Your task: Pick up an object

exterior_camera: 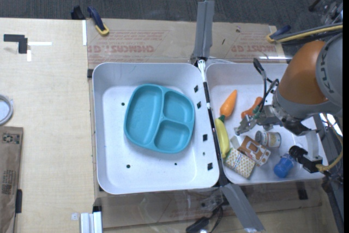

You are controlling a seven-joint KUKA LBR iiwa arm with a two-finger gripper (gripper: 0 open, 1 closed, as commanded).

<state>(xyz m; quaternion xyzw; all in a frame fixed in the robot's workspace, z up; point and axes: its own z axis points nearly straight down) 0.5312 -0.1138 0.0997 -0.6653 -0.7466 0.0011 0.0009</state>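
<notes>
we find the arm reaching over the right bin, with the tool low among the objects there. taking the banana as our landmark, lying along the bin's wall next to the left bin: the carrot sits just above it and touching or nearly so, a patterned packet lies just below and beside it, a small box is beside the packet further from the banana, a tin can lies further off again, and a blue object is furthest, near the bin's far corner. a second orange item sits close by the tool, partly hidden by it. the left bin holds a blue divided plate, well apart from the banana on its other side. no object has been lifted; all rest on the bin floor. the tool hangs between the banana and the can, just above the small box, and appears near or touching the orange item, though we cannot confirm contact. we cannot tell whether the tool is apart or together, as its dark parts blur into one another, and we see nothing clearly clamped in it. in our judgement the step in hand is settling on one object, and to do it well the tool should centre over a single item with free space on both sides, since the crowding beside the banana risks catching a neighbour or pushing the target away.
</notes>
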